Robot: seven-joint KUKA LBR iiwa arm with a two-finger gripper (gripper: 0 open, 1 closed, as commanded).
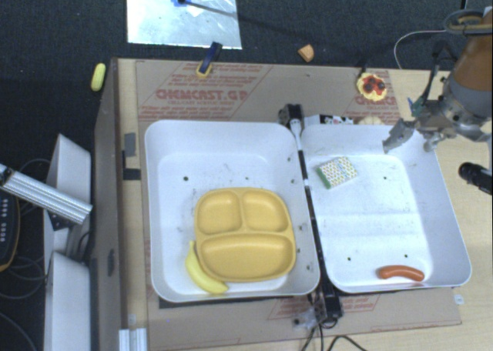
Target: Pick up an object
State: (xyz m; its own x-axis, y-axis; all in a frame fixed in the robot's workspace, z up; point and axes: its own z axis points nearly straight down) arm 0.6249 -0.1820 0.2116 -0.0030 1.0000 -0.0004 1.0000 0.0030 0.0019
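Observation:
In the right bin (431, 211) a small green and white patterned block (337, 172) lies near the back left, and an orange sausage (400, 272) rests by the front wall. The left bin (177, 157) holds a yellow divided plate (245, 232) with a yellow banana (202, 271) against its front left edge. My gripper (414, 138) hangs over the right bin's back right corner, open, with nothing between its fingers. It is well to the right of the patterned block.
A toy pizza (373, 85) sits on the cardboard behind the right bin. A small orange piece (306, 52) and a yellow object (98, 76) lie on the dark floor. A blue and yellow clamp (208, 59) stands at the cardboard's back edge.

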